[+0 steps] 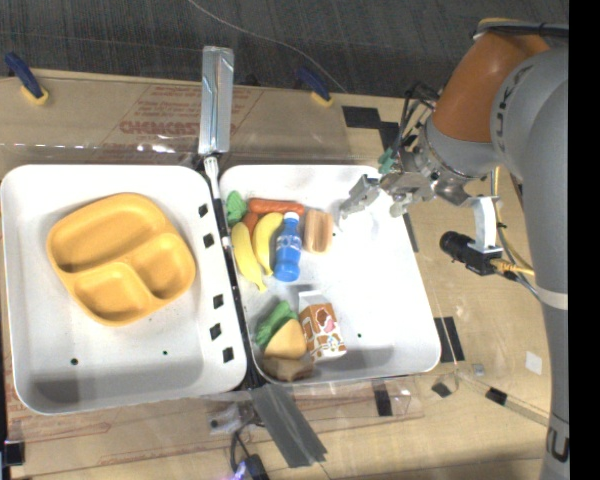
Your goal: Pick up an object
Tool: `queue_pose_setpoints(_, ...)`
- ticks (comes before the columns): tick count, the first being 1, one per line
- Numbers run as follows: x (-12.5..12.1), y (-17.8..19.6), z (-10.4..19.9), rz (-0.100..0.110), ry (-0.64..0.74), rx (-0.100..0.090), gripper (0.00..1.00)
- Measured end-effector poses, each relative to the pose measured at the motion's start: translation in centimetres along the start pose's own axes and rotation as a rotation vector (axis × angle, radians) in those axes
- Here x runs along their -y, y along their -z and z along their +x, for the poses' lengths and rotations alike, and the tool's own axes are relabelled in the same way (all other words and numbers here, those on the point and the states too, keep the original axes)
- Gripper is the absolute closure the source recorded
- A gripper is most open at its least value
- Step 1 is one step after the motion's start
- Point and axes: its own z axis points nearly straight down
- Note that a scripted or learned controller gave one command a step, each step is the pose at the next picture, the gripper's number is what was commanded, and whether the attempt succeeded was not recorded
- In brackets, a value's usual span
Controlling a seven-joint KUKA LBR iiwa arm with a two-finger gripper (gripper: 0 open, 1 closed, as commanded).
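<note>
We see the tool (360, 196) hanging over the right bin (400, 298), fingers parted and holding nothing; the hot dog (319, 232), standing lengthwise twelve-to-six, lies just toward its eight o'clock.

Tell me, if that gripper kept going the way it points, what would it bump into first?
Probably the hot dog. The gripper points left and slightly down in the right bin, and the hot dog lies nearest in that line, with the blue bottle just beyond. Its height is unclear, so it might pass above.

We note a grey arm (540, 148) with an orange band (470, 83), thin cables, and a metallic gripper (358, 200).
</note>
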Motion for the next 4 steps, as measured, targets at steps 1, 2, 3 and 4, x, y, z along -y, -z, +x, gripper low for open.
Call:
queue_pose_setpoints(1, -4.7, -11.0, 1.3, -0.006, -0.211, 0.0, 0.0)
queue_pose_setpoints(2, 0.9, -12.3, 6.5, 0.001, -0.095, -0.001, 0.0)
queue_pose_setpoints(3, -4.5, -12.7, 9.1, 0.021, -0.097, 0.002, 0.0)
queue_pose_setpoints(4, 8.5, -12.3, 10.2, 0.002, -0.281, -0.001, 0.0)
